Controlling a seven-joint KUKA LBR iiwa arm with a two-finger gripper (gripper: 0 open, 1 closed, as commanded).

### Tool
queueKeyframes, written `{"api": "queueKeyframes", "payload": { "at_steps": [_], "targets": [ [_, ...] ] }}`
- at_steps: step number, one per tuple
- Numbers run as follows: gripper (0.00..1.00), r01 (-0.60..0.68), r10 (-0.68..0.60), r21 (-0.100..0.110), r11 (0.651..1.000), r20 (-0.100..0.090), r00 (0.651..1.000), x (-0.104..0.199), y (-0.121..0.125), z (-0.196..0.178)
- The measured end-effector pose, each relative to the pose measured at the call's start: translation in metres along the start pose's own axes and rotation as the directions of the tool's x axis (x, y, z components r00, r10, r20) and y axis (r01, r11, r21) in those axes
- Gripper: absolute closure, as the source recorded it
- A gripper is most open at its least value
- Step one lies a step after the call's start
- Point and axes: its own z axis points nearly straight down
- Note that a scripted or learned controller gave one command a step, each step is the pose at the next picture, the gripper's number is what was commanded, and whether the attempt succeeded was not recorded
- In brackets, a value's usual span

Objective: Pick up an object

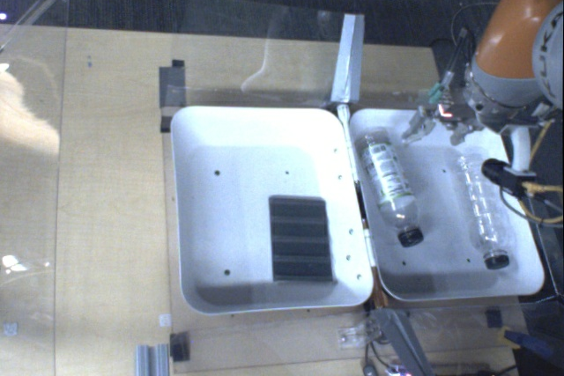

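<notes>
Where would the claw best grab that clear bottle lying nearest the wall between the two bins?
Probably around the middle of the clear bottle, coming straight down from above. It lies flat on the right bin's floor, its black cap toward the near edge, so fingers closing across the round body, one each side, look safest. The cap end is narrower and could slip.

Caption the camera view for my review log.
Hand above right bin with two bottles; black ridged block in left bin.

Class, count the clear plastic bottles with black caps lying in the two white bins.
2. One clear plastic bottle lies near the left wall of the right-hand white bin; the other clear plastic bottle lies by its right side. The arm may hide more.
</notes>
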Motion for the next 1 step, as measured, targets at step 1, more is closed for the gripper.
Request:
{"api": "queueKeyframes", "payload": {
  "at_steps": [1],
  "targets": [
    [0.00, 0.056, -0.056, -0.006, 0.998, 0.003, 0.998, -0.0860, 0.0052, 0.1116]
  ]
}}
